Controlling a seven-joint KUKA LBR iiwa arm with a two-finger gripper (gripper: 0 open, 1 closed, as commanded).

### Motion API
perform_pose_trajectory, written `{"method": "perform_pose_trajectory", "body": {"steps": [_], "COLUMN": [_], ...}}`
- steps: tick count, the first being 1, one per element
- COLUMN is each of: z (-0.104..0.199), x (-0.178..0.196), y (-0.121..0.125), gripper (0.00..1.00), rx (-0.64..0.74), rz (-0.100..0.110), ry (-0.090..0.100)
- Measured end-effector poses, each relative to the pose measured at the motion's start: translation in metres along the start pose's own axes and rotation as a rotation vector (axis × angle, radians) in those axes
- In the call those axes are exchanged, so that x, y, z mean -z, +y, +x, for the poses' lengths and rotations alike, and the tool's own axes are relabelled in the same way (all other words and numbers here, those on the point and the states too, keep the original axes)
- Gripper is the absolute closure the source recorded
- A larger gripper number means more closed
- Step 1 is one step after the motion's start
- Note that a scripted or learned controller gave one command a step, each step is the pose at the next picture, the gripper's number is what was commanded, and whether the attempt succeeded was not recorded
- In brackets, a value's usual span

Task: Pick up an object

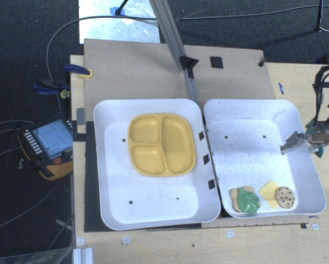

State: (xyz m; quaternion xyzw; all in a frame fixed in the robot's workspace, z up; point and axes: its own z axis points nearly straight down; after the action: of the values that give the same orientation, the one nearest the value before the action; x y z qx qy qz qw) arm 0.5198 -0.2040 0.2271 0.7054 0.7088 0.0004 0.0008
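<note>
Claw sits at right bin's right wall; can't tell if it's open or holding anything. Below it, near corner: one green leaf, one yellow cheese slice pointing corner-up, one cookie. One yellow plate far left.

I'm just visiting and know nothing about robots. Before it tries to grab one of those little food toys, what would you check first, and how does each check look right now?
1. Targets in sight: ok. A green leafy toy, yellow cheese wedge and cookie lie in the right bin.
2. Targets separated: not ok. They huddle together in the near corner, close to the bin wall.
3. Gripper over a target: not ok. It sits at the bin's right rim, away from the toys.
4. Fingers open: cannot tell.
5. Yellow divided plate out of the way: ok, it rests in the left bin.
</note>
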Motion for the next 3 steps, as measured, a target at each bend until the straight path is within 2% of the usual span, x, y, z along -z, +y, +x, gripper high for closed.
{"method": "perform_pose_trajectory", "body": {"steps": [1, 2, 3], "z": [0.005, 0.004, 0.003], "x": [-0.044, -0.102, -0.141], "y": [0.004, 0.012, 0.014], "gripper": [0.00, 0.00, 0.00], "rx": [-0.001, -0.003, -0.004], "rz": [0.003, 0.003, -0.003], "ry": [0.001, 0.001, 0.000]}}
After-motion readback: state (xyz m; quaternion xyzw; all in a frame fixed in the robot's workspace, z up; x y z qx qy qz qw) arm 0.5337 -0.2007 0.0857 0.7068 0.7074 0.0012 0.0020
